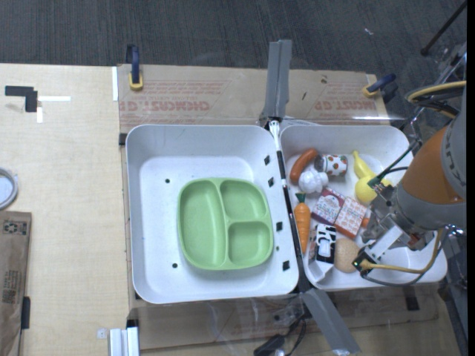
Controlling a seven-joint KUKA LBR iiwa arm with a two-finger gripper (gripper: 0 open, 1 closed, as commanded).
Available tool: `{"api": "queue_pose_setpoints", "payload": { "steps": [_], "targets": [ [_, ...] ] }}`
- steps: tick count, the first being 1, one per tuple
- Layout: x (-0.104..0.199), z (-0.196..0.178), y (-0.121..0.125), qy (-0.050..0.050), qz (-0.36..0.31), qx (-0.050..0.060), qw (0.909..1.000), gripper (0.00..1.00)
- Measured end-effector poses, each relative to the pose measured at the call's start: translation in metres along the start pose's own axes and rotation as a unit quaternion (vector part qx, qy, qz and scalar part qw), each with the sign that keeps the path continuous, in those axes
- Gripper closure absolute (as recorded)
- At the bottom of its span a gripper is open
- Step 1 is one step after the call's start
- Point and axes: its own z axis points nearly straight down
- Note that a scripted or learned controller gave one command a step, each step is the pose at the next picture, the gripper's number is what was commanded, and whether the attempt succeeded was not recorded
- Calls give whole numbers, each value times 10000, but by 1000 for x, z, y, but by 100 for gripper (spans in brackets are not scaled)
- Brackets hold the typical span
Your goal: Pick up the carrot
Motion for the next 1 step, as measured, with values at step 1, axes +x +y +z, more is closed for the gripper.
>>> {"api": "queue_pose_setpoints", "payload": {
  "steps": [1],
  "targets": [
    [4,12,16,-23,-295,22,9996,100]
  ]
}}
